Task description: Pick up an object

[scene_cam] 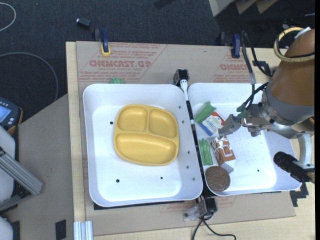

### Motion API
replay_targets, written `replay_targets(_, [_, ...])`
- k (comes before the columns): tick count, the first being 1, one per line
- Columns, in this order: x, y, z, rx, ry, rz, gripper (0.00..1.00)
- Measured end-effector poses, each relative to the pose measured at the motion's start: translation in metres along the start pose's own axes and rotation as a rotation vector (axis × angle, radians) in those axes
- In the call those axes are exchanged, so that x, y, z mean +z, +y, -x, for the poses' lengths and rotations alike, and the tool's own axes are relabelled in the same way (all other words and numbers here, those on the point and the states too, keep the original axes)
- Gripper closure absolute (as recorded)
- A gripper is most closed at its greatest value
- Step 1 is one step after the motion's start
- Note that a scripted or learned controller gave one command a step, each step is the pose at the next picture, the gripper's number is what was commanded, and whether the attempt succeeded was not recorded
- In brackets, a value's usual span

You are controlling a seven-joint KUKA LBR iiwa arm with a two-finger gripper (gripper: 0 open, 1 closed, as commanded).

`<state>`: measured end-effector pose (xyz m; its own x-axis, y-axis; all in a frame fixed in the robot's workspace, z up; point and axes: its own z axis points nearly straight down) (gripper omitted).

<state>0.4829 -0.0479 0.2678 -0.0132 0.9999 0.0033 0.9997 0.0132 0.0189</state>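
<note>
1. My gripper [231,125] hangs low over the right bin [260,176]; I cannot tell its state.
2. Nothing is lifted yet, I judge; the picking remains.
3. The packets [214,125] lie just beside it, the brown disc [218,178] nearer the front rim.
4. The left bin [100,149] bears a yellow divided plate [146,134].
5. Both bins stand on a board [150,59] over dark carpet [40,29].

The setting is a robotics lab. A bench [150,59] topped with printed sheet material is fixed by blue clamps [104,43] at its far edge. Two white bins [95,134] sit side by side on it. Loose cables [30,59] lie on dark carpet [50,14], and aluminium framing [20,176] stands at left.
</note>
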Motion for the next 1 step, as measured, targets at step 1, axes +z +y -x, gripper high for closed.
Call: replay_targets(1, [-0.0019,-0.0025,0.0065,0.012,-0.004,-0.015,1.00])
